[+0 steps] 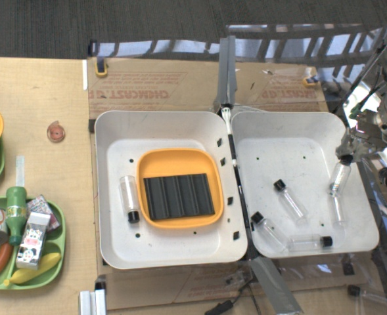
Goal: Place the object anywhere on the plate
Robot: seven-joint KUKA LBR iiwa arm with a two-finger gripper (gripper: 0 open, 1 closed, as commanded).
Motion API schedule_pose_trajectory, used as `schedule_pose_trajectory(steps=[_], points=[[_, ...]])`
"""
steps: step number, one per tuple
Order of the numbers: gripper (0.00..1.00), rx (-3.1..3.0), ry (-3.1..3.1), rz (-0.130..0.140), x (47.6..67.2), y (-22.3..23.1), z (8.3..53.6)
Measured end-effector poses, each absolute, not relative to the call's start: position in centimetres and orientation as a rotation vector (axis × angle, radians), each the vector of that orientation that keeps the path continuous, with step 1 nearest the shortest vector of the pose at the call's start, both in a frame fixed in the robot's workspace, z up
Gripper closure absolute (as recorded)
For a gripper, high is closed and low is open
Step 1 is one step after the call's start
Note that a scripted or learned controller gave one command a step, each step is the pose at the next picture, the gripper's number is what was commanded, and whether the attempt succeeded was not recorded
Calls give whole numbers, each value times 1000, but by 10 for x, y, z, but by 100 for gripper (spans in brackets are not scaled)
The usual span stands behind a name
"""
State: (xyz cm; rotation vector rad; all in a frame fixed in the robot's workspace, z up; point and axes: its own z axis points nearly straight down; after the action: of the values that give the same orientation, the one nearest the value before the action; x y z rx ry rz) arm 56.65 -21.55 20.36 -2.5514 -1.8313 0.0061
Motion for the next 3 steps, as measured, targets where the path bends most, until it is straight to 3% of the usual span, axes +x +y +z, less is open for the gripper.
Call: schedule_pose_trajectory(steps=[1, 2, 3], points=[[100, -2344, -2093, 4, 631, -209, 306], [100, -2082, -2356, 3, 660, -214, 369], [100, -1836, -2551, 2, 660, -222, 441]])
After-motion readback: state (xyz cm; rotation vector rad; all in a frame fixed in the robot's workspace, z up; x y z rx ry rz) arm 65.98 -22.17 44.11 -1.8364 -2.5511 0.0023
